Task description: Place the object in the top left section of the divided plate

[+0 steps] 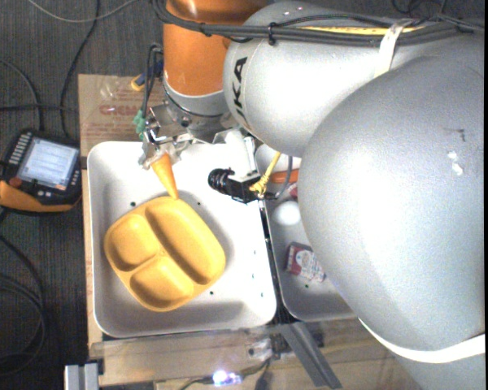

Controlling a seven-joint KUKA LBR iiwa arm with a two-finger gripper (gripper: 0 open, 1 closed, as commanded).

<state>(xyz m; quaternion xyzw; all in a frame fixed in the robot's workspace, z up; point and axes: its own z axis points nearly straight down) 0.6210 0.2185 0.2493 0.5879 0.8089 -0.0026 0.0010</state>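
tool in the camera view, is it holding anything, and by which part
The tool holds an orange carrot by its thick top end. The pointed tip hangs down over the far rim of the yellow plate in the left bin.

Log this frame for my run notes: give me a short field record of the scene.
plate: yellow divided plate, three sections, in left bin
object: orange carrot-shaped piece, tip pointing down toward the plate's upper edge
gripper: gripper above the plate, carrot between its fingers
right bin: small red-and-white packet, white item
left of bench: handheld pendant
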